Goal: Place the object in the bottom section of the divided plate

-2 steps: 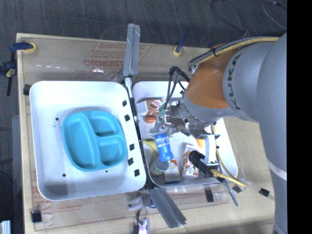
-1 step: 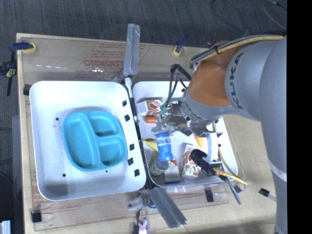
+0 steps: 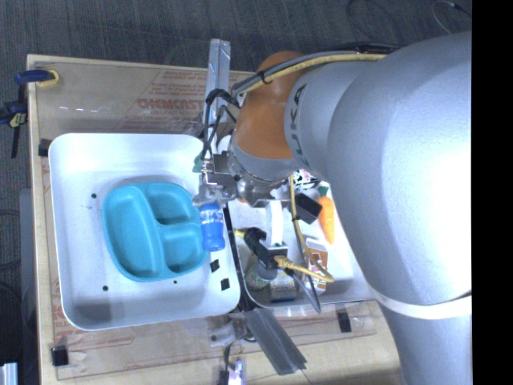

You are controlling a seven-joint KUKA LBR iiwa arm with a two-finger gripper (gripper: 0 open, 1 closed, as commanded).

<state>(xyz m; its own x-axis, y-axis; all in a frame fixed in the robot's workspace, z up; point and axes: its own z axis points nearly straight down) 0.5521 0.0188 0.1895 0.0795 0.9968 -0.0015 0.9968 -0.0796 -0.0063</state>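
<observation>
1. Nearest the camera is the front wall of the left bin (image 3: pixel 120 315). The right bin (image 3: pixel 346 273) beside it is largely covered by the arm, so most of what lies in it cannot be named.
2. The blue plate (image 3: pixel 132 239) lies flat in the left bin, with one long section on its left and two smaller ones on its right. I take the nearer small one to be the bottom section, but that is a judgement.
3. The task's thing, a small blue bottle (image 3: pixel 212 231), stands on end at the plate's right rim, close to the wall between the bins. I cannot tell whether it hangs above the rim or rests on it.
4. The pincer (image 3: pixel 210 189) sits directly over the bottle's top and meets it. I cannot tell whether it is clenched on the bottle or released, because the wrist hardware crowds that spot.
5. Risk: the bottle is at the rim, not over a section. If let go here, it could tip off the rim onto the bin floor or roll into the wrong section. A shift to the left seems needed first.
6. Risk: a tall, narrow bottle set down upright may topple. If lowered too far, it could press on the plate and slide it.
7. Farther back, an orange carrot (image 3: pixel 327 219) shows in the right bin beside the arm (image 3: pixel 385 135).
8. Farthest, the bench (image 3: pixel 120 95) runs behind the bins, with a blue clamp (image 3: pixel 32 77) at its far left corner.
</observation>
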